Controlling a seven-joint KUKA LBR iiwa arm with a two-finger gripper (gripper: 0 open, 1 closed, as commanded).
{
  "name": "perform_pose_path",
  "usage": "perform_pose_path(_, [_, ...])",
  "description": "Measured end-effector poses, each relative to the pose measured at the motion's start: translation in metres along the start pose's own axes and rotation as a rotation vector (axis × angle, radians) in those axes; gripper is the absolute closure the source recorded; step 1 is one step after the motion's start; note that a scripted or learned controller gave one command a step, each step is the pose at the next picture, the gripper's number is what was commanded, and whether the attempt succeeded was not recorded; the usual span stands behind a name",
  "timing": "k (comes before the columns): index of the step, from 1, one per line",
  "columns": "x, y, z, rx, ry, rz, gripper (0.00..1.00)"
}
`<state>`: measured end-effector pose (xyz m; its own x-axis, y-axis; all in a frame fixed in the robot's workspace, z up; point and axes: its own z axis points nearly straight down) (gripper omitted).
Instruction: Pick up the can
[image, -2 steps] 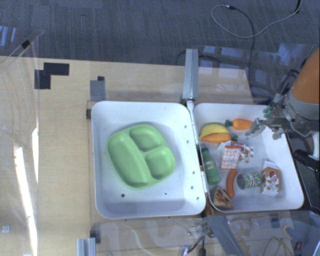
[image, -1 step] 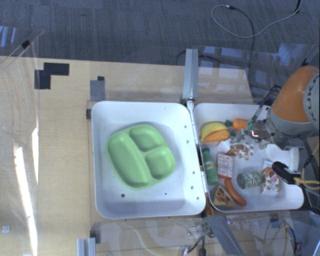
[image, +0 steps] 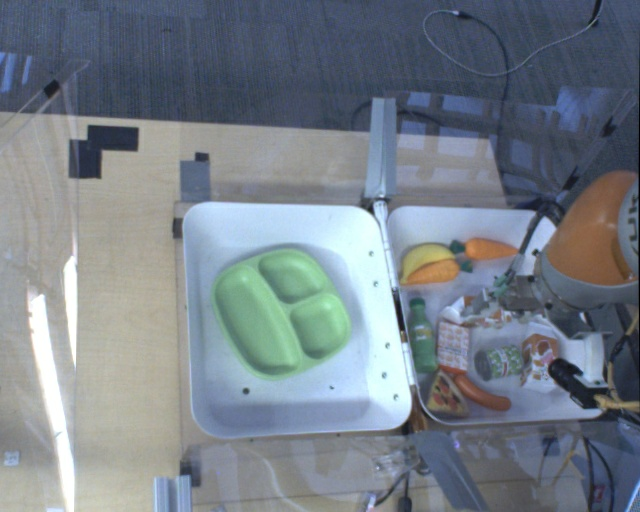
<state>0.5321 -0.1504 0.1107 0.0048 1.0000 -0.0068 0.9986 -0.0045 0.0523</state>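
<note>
The can (image: 502, 362) lies on its side in the right bin (image: 430, 222), near the front. It has a green and white label, and its silver end faces left. My gripper (image: 510, 292) hangs below the grey wrist and orange band over the middle of that bin. It is a little behind the can and above a crumpled packet (image: 482, 312). Nothing shows between its tips.
Around the can lie a small carton (image: 453, 345), a green bottle (image: 423, 335), a sausage (image: 480, 392), a pizza slice (image: 443, 397) and a round pack (image: 541, 352). A banana (image: 426, 260) and a carrot (image: 488, 248) are at the back. The left bin (image: 205, 400) holds a green divided plate (image: 280, 312).
</note>
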Motion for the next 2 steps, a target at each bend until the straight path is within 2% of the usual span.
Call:
perform_pose_path(1, [-0.037, -0.003, -0.008, 0.031, 0.003, 0.323, 0.0])
perform_pose_path(2, [-0.021, -0.013, 0.001, -0.011, -0.017, 0.282, 0.0])
